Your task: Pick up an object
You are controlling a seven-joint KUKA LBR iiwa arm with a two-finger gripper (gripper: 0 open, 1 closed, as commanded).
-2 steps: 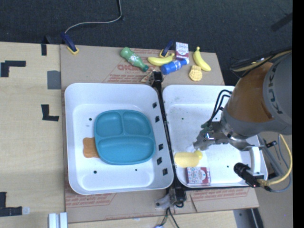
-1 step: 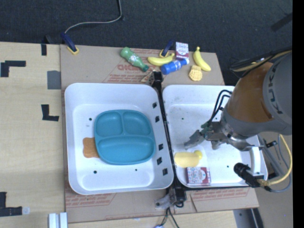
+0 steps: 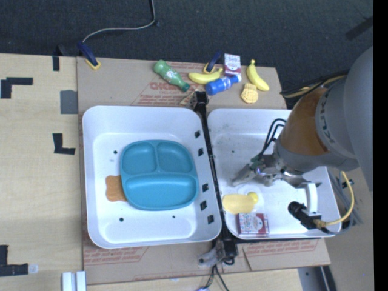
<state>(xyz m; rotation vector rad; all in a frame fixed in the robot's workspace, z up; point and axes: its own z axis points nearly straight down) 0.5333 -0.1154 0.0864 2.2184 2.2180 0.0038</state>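
Observation:
In the right bin (image 3: 315, 235) lie a yellow rounded toy (image 3: 238, 202) and, just in front of it, a small red-and-white box (image 3: 252, 224). My gripper (image 3: 247, 169) hangs over the middle of this bin, a little beyond and above the yellow toy. Its fingers point left and stand open, with nothing between them. The arm's grey body and orange band cover the bin's right part.
The left bin (image 3: 97, 138) holds a blue divided plate (image 3: 159, 174) with a tan piece (image 3: 113, 188) partly under its left edge. Behind the bins lie a green bottle (image 3: 171, 76), two bananas (image 3: 205, 76), a blue bottle (image 3: 218, 85) and a small carton (image 3: 231, 63).

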